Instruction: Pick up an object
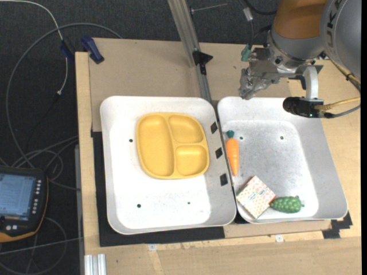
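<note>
An orange toy carrot [232, 155] with a green top lies along the left wall of the right bin [298, 153]. A small patterned white box [255, 196] rests near that bin's front edge, and a green bunch of toy grapes [286, 204] lies just to its right. My gripper [248, 91] hangs above the back left corner of the right bin, well behind the carrot. Nothing shows beneath it or in its grasp.
The left bin [114, 171] holds a yellow divided plate [172, 144]. A metal post [186, 22] rises behind the gap between the bins. Black clips [218, 153] line the divide. Cables and a tablet [20, 196] lie left of the bench.
</note>
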Controlling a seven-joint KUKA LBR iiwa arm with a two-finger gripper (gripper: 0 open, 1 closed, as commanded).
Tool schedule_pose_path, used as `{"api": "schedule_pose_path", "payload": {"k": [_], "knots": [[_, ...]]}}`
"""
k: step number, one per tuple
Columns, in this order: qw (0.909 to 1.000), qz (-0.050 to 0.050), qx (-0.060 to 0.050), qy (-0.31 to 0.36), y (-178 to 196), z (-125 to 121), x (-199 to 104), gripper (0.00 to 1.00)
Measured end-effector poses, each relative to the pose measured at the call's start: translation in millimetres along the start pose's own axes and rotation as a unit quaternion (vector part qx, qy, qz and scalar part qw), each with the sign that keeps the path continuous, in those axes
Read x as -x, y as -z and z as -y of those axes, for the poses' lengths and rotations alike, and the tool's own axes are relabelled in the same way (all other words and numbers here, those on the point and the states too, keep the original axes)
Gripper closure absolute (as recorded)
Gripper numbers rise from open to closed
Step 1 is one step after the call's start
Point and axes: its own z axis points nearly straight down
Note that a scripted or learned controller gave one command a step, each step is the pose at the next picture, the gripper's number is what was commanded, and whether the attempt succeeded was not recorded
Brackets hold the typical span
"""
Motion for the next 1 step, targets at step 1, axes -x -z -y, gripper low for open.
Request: {"api": "schedule_pose_path", "payload": {"k": [1], "knots": [[1.0000,0.000,-0.001,0.000,-21.7,4.7,-54.5,1.00]]}}
